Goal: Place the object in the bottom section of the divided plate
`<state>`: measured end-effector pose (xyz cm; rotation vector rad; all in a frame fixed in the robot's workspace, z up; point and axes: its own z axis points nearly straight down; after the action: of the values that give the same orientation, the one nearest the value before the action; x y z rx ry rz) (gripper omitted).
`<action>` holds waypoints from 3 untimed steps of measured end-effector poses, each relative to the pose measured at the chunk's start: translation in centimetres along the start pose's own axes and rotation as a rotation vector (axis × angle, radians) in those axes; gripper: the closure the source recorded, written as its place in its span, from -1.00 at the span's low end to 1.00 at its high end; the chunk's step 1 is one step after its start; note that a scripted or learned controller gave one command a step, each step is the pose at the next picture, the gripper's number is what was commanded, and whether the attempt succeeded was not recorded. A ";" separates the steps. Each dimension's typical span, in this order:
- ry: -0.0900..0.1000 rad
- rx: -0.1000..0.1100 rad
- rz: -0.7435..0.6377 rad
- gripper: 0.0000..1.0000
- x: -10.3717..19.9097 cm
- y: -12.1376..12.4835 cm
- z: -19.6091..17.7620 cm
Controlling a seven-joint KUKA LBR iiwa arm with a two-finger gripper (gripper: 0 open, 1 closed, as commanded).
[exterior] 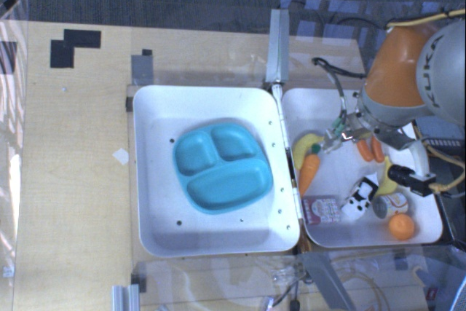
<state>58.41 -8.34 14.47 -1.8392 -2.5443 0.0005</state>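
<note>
Carrot (309, 172) lies just left of and below the gripper (342, 135), whose opening I cannot tell, hemmed by banana (303, 146) and carton (321, 210), so a grab could snag a neighbour.

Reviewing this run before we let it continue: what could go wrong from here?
1. Clutter: the right white bin packs the orange carrot, yellow banana-shaped toy, small maroon carton, black-and-white cow toy and round orange fruit close together, so a grasp might catch two items or none.
2. The gripper sits near the bin divider; a lift could clip that wall.
3. The blue divided plate has low ridges, so a drop could land in an upper section.
</note>
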 end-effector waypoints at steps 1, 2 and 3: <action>0.000 0.000 0.001 -1.00 0.0 0.0 0.0; -0.004 -0.012 0.363 -1.00 -2.8 -3.6 5.7; 0.000 -0.016 0.696 -1.00 -2.2 -9.5 5.6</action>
<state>50.05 -13.38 8.85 -2.6048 -1.7699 -0.0182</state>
